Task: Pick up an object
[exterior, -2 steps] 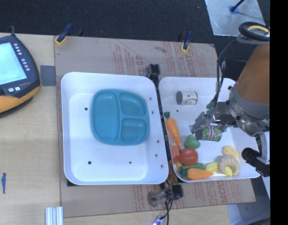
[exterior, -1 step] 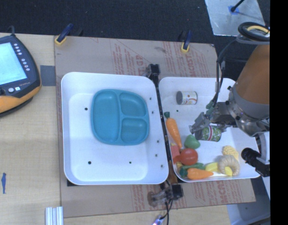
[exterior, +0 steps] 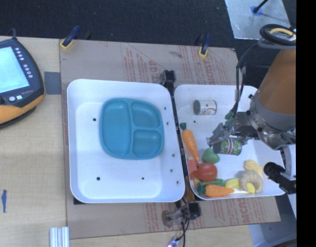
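Scanning from the left, a teach pendant [exterior: 14, 84] lies at the bench's edge, partly cut off by the frame, and next to it the left bin [exterior: 78, 138] holds a blue divided plate [exterior: 131, 128] and nothing the task seems to want. The right bin [exterior: 225, 94] carries the pickable things: a carrot [exterior: 189, 143] along its left wall, a tomato [exterior: 207, 172] and a second carrot [exterior: 218, 191] near the front, a small tin lying on its side [exterior: 205, 107] toward the back, a green can [exterior: 229, 146] in the middle, and corn [exterior: 252, 165] with a pale knobbly piece [exterior: 249, 179] at the right. The gripper [exterior: 222, 134] sits low over the bin's middle, touching or just above the green can, so I judge the step in hand to be the grasp itself, with the can as the likely target. Whether the jaws are spread, shut, or clamped on the can I cannot tell; the dark finger hardware merges with the can's top, and no part of the can shows clearly between fingers. If the can is caught, the next move calls for a straight lift clear of the toys beside it; if not, a fresh descent centred on it. The arm's bulk hides the bin's right rear corner, and the small green piece [exterior: 210, 156] under the can is hard to identify.
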Available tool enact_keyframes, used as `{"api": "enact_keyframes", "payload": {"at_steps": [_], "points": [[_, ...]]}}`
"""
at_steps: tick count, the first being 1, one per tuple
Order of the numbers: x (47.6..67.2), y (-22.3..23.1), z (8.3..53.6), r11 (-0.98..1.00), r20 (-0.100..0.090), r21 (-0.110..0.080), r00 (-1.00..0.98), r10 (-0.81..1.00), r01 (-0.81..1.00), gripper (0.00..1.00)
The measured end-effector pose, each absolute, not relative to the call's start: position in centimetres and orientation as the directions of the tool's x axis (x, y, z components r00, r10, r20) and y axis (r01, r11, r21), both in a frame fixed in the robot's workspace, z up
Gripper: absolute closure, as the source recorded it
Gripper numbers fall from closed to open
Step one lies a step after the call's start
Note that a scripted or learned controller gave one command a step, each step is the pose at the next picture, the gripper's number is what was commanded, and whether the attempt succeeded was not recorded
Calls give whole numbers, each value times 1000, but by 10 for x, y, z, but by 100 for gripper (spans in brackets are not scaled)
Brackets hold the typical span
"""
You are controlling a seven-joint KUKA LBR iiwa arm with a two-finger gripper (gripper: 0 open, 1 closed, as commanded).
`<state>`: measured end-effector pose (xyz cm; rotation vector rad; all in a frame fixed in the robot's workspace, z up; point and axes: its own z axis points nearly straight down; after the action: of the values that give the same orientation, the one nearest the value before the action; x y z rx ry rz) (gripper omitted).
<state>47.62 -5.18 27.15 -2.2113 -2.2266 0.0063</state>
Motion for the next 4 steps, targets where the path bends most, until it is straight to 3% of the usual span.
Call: {"api": "enact_keyframes", "payload": {"at_steps": [2,3,4], "points": [[477,-10,276,8,-1,-2,-8,1000,1000,100],[476,-110,262,4,-2,-4,-4,1000,1000,100],[477,-28,279,6,1,-2,-6,1000,1000,100]]}}
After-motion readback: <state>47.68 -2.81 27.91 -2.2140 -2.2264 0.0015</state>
